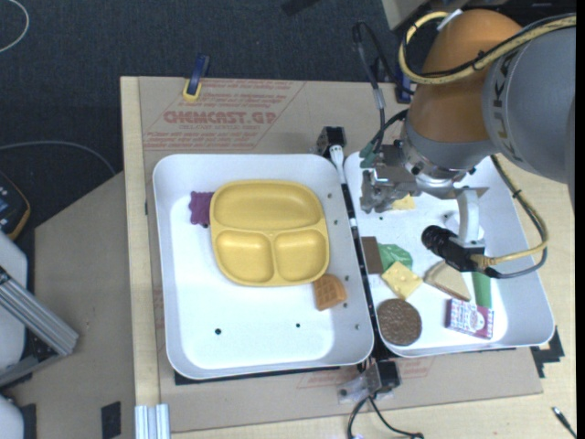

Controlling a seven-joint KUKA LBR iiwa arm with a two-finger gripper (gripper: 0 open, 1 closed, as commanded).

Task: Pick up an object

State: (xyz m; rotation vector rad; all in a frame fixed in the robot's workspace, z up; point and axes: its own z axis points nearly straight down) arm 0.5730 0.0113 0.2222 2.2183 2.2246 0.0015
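Observation:
My gripper (377,193) hangs over the back left part of the right bin (523,311), under the grey and orange wrist. A small yellow piece (402,204) lies just to its right. Nearer the front of that bin lie a brown bar (370,253), a green piece (396,254), a yellow cheese wedge (401,280), a tan wedge (448,281), a green stick (482,286), a round brown cookie (399,322) and a pink and white packet (469,318). I see nothing between the fingers.
The left bin (183,318) holds a yellow divided plate (270,230), a purple thing (199,208) at the plate's left edge and a small brown block (330,292) at its front right. Both bins rest on a cardboard sheet (228,108).

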